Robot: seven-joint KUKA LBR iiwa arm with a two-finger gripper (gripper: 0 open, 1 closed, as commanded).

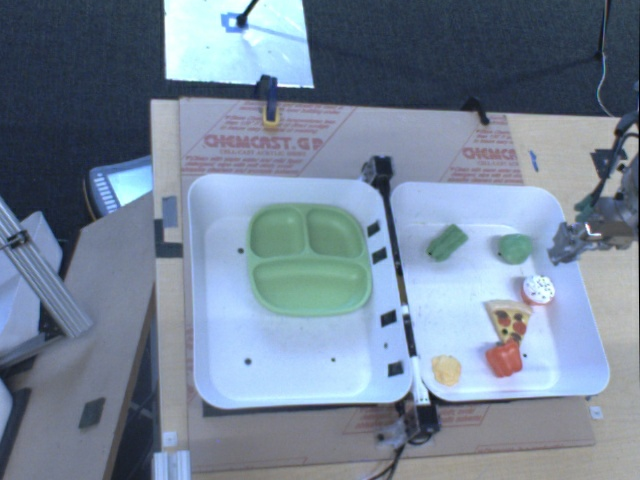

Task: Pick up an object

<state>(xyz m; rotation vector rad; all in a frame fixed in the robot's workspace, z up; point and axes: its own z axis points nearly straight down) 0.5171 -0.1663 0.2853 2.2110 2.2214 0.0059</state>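
Toys lie scattered in the right bin (575, 298): a pizza slice (509, 319), red pepper (504, 358) and cupcake (538, 289) crowd its right wall. The tool (566, 243) hangs over that rim, bare floor spreading leftward.

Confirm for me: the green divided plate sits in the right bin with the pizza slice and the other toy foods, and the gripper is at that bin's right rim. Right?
Not quite. The camera view shows the green divided plate in the left bin, alone. The pizza slice and the other toy foods lie in the right bin, and the gripper is at that bin's right rim.
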